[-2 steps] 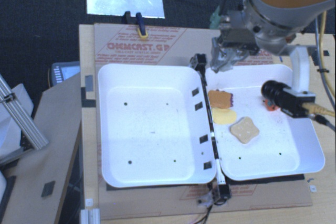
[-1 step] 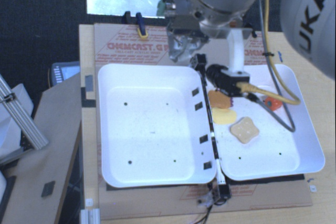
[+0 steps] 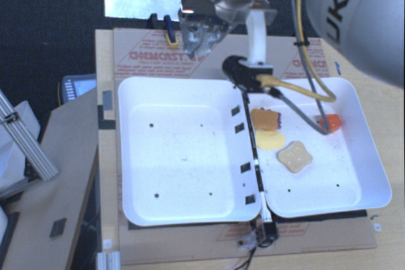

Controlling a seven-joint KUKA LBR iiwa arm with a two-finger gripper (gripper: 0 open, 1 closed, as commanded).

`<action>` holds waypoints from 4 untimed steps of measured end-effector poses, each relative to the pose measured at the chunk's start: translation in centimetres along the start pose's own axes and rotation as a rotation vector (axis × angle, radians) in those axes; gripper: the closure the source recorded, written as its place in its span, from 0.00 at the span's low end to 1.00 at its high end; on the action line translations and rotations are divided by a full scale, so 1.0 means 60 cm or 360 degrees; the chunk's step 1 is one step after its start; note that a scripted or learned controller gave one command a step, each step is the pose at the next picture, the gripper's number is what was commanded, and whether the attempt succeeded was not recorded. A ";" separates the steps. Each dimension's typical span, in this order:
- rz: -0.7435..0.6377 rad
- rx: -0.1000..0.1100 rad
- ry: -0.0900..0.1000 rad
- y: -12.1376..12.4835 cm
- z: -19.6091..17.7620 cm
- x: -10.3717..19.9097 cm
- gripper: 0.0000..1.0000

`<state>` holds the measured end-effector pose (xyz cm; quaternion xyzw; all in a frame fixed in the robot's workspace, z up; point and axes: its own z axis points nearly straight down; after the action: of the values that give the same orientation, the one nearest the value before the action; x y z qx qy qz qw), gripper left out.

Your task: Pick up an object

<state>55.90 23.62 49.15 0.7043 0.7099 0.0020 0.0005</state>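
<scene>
Pincer is seen at the top of the camera view, hanging beyond the far rim of the left bin, over the bare cardboard sheet that lies on the desk. Whether it is spread or closed cannot be told, since its lower part is blurred against the housing above it, and nothing is seen held in it.

Taking the divider between the two bins as the landmark, the pincer is placed to the left of it and well past its far end, while every candidate lies to the right of it, in the right bin. The coming move is therefore judged to be a travel toward the camera and to the right, followed by a descent.

Just right of the divider, an orange-brown block is seen, with a pale yellow disc touching its near side. A little farther right and nearer the camera, a tan, toast-shaped piece lies flat, turned at an angle to the divider. Well to the right, a small orange-red piece rests beside a grey cable.

The toast-shaped piece is judged the easiest target, as it lies apart from its neighbours, though its flatness may make it hard to grip.
</scene>
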 end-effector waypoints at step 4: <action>0.0007 0.0001 -0.0002 0.182 -0.073 -0.004 1.00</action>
<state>66.82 23.44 53.57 0.7059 0.7083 0.0014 0.0007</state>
